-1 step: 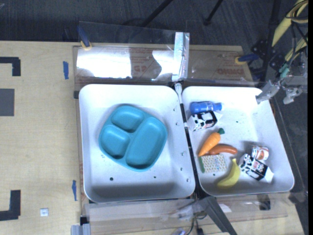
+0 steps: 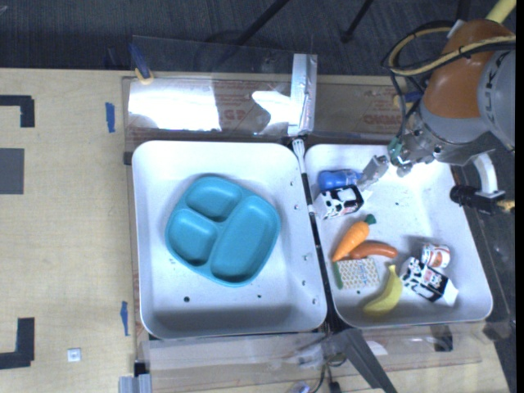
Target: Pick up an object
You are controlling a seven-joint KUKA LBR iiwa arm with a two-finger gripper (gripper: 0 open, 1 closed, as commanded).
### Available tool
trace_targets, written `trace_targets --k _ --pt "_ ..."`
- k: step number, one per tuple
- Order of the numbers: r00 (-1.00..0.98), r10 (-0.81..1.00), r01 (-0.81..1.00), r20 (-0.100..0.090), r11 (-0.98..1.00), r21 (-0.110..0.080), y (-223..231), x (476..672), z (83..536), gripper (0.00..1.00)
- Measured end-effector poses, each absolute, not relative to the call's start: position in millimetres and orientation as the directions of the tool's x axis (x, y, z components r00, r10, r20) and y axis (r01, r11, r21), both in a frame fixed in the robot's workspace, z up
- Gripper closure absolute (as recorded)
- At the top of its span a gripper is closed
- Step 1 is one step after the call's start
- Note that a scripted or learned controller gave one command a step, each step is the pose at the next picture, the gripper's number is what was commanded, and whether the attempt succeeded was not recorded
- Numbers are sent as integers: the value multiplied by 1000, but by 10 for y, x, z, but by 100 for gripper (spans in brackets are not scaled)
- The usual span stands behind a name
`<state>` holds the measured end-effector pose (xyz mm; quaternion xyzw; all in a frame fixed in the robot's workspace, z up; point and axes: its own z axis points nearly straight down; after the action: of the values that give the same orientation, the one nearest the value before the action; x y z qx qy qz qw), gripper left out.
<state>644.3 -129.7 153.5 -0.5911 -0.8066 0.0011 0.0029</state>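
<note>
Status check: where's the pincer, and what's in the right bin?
Pincer low over right bin, far side. Nearest it: blue item and cow-print item, side by side. Carrot, banana lie nearer the front.

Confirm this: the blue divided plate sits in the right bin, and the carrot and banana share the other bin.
Wrong bin. The camera view shows the blue divided plate in the left bin; the carrot and banana do share the other, the right bin.

The hand (image 2: 381,167) hangs over the right bin (image 2: 426,305) near a blue item (image 2: 339,178); a teal divided plate (image 2: 223,228) fills the left bin (image 2: 155,301).
</note>
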Motion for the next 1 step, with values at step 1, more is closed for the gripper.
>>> trace_targets --k 1 --pt "-453 892 892 3 453 -3 -998 5942 1485 0"
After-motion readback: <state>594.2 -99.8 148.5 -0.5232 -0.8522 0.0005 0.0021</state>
